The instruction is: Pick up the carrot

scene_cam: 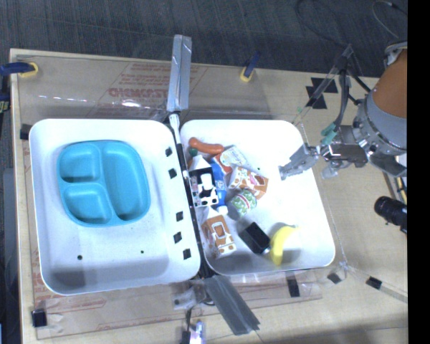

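In the left bin (50, 256) lies a blue divided plate (104, 181), and nothing there belongs to the job

In the right bin (322, 221) the things crowd along the left wall: at the far end lies the carrot (205, 147), a short orange piece on its side, just beside the divider between the bins. Near it are a blue and white carton (213, 178) and some printed snack packets (245, 185), then a small brown box (219, 236), a black block (255, 236) and a banana (280, 242) toward the near right corner

Further right, the tool (294, 165) hangs over the right part of that bin, well apart from the carrot; its fingers look slightly parted with nothing between them, though they are small and hard to read

So, by my reading, the pick has not begun in earnest: the carrot rests untouched on the bin floor. Left to do are the reach across to the far left corner, the descent, the closing on the carrot beside the divider, and the lift
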Tool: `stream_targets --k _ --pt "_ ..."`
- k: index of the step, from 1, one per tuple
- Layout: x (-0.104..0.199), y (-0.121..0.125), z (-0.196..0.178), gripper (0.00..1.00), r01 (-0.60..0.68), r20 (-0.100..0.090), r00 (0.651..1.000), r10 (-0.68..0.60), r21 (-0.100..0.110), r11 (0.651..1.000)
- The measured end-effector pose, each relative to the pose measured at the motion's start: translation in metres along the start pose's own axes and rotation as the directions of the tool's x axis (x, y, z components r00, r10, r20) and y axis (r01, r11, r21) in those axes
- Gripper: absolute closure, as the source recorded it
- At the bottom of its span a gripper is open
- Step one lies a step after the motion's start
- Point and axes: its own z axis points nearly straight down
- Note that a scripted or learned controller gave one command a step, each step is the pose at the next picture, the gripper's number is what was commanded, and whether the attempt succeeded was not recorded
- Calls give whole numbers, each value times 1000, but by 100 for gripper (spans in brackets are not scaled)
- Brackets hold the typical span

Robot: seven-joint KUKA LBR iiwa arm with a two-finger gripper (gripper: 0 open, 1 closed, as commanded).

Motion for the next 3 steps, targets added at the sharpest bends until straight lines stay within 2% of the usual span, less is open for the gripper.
stream_targets --k 1,2,3 --pt "13 0 130 0 246 -2 969 -246 2 969" --pt "-5 45 145 0 584 1 812 -584 -1 812" --pt "-39 41 187 0 731 -3 683 -731 0 683"
